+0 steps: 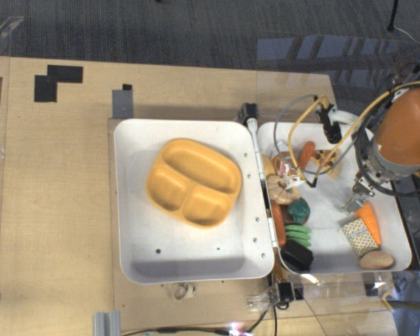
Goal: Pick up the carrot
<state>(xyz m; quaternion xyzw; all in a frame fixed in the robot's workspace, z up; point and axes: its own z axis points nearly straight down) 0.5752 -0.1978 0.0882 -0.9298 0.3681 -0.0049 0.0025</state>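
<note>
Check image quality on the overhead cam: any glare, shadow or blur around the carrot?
Camera view: lighting is even and the carrot is sharp and unshadowed in the right bin; pale reflections streak a clear panel above that bin; the orange tray casts a soft shadow in the left bin; the tool looks slightly soft and cable-cluttered.

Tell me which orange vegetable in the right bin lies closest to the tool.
The carrot by the right wall, just below the tool. The other orange piece lies farther off, toward the bin's upper left.
</note>
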